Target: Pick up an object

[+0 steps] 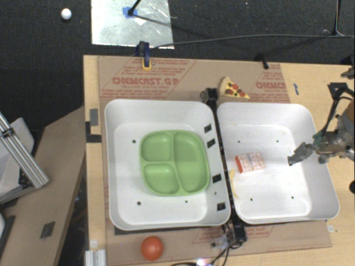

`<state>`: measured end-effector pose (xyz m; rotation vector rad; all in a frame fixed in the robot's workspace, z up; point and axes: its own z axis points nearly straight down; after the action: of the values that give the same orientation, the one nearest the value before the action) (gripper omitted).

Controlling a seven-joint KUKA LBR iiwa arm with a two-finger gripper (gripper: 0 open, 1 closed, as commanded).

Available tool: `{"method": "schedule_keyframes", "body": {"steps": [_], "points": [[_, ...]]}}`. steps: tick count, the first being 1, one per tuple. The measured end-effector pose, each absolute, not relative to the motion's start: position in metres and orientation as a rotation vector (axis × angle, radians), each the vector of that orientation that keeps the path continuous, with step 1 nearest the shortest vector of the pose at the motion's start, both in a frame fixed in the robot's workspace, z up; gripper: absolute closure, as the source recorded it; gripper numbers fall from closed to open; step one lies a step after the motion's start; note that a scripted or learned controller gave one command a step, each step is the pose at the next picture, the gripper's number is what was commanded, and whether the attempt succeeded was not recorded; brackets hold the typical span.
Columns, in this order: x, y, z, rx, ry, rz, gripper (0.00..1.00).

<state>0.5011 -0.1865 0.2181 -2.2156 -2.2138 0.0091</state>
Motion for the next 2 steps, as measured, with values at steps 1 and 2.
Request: {"method": "schedule_keyframes", "body": {"steps": [1,2], "points": [[0.504,-0.186,0.224,-2.218,-2.226,-0.001,0.0],[0.506,-0.196,0.169,-2.219,-2.221,0.002,0.0]]}}
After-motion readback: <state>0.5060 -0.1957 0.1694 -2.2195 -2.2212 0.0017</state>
